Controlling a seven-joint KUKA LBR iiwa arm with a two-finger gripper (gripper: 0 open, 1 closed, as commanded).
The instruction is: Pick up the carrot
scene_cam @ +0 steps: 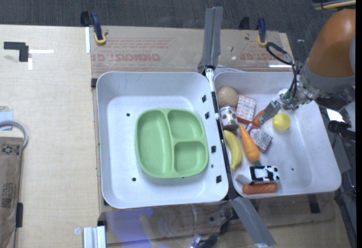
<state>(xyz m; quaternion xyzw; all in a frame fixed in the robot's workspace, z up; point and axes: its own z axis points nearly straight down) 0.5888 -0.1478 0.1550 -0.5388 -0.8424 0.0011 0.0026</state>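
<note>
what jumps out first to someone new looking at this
The green divided plate lies alone in the left bin. The right bin holds a cluster of toy food, with the carrot beside a banana; the end effector hovers above the cluster's upper edge.

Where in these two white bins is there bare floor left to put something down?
Left white bin: a bare strip rings the green divided plate. Right white bin: its right half is bare, beyond the yellow ball. Its left side is crowded: yellow banana, orange carrot, packets, with the claw above.
</note>
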